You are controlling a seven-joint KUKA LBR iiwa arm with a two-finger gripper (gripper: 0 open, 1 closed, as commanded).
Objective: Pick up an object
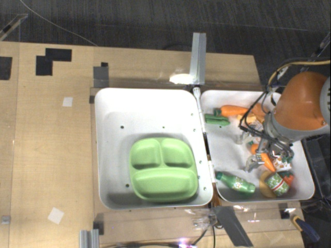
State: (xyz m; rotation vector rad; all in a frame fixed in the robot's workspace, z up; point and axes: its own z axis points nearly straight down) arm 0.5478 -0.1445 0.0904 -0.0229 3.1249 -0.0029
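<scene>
Gripper (257,158) low in right bin (227,138), among toys beside green bottle (236,183); finger state can't tell. Green tray (163,168) in left bin (119,118).

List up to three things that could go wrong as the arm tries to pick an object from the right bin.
1. The gripper is low among crowded items: an orange piece lies beside it, so it may nudge that instead of grasping.
2. The green bottle and the round toy lie close below, so a descent could knock them aside.
3. The arm's wrist hides part of the right bin, so a miss may be hard to spot.
</scene>
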